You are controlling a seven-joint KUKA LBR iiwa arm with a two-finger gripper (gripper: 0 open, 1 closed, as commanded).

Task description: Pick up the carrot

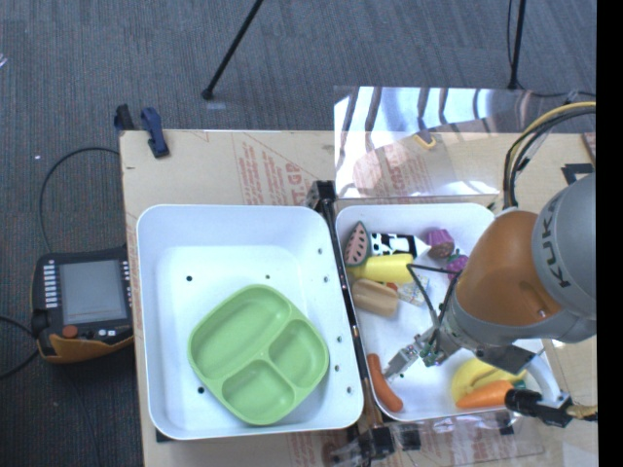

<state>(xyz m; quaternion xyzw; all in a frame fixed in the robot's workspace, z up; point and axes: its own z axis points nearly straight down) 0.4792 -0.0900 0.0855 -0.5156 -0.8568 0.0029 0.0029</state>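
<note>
Nearest us, we see the carrot (486,394) at the right bin's (477,214) front edge, touching a banana (471,376). The jaws (417,353) hang left of it, near a sausage (384,383); whether they are apart we cannot tell. Farther left, a green plate (258,353).

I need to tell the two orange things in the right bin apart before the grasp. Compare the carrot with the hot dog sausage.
The carrot is brighter orange and lies near the bin's right corner beside the banana; the hot dog sausage is redder and lies near the left wall. The carrot looks thicker and tapered; the sausage is slim and even with rounded ends. The carrot lies nearly across the view; the sausage runs diagonally. Both rest in the right bin, at its near end.
</note>
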